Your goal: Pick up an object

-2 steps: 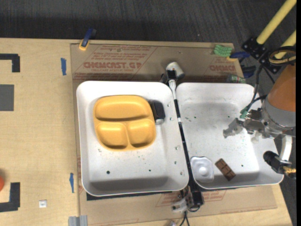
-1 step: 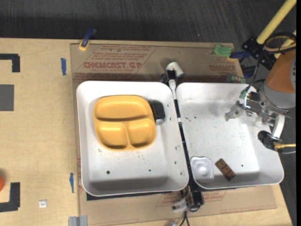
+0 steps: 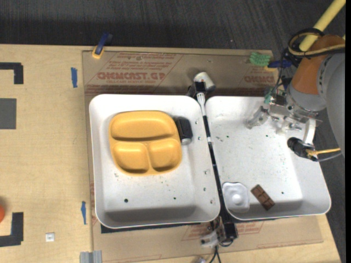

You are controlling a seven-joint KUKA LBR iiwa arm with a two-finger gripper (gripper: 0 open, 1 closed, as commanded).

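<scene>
Currently the pincer (image 3: 262,117) hangs over the upper part of the right shallow white bin (image 3: 312,188), fingers splayed apart with nothing between them, grey arm (image 3: 321,75) reaching in from the right with its wrist tilted leftward. Well below and slightly left of the pincer lies a small brown rectangular block (image 3: 262,196), probably light and stiff, best pinched across its narrow sides; just beside it sits a small clear plastic cup (image 3: 236,195), likely slippery and flimsy. Far left, a yellow divided plastic tray (image 3: 145,141).
</scene>
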